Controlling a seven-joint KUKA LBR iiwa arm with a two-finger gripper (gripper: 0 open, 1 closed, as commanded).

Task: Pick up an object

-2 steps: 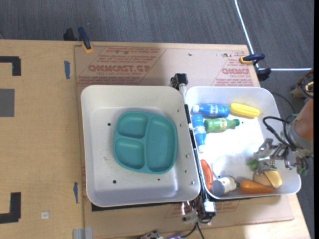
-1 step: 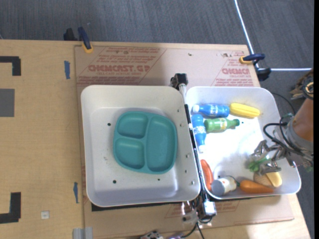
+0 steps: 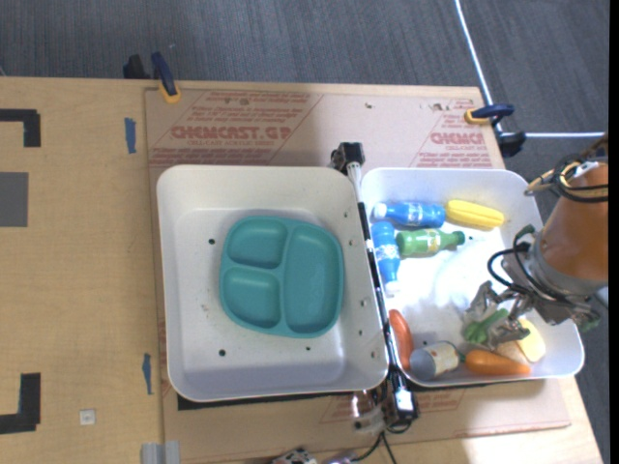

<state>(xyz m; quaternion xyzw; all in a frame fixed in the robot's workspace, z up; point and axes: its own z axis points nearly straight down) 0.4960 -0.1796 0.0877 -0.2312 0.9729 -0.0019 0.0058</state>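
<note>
Two bins: left bin (image 3: 184, 259) holds one teal divided plate (image 3: 282, 275); right bin (image 3: 566, 356) holds the rest.
Gripper (image 3: 498, 319): low in the right bin, state cannot be told; green object (image 3: 476, 331) touching it.
Bottles: one blue (image 3: 411, 213), one green (image 3: 426, 243), both beyond the gripper, to its left.
Banana (image 3: 474, 214): one, beyond the gripper.
Carrot (image 3: 496, 362): one, just nearer than the gripper.
Surface: brown board (image 3: 251, 133), printed "CHEMCAST GP"; grey carpet (image 3: 290, 27) behind.

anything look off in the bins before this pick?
Nothing stands out. The teal divided plate lies flat in the left bin; the toys sit loosely jumbled inside the right bin, none spilled over. The gripper is low among them.
</note>
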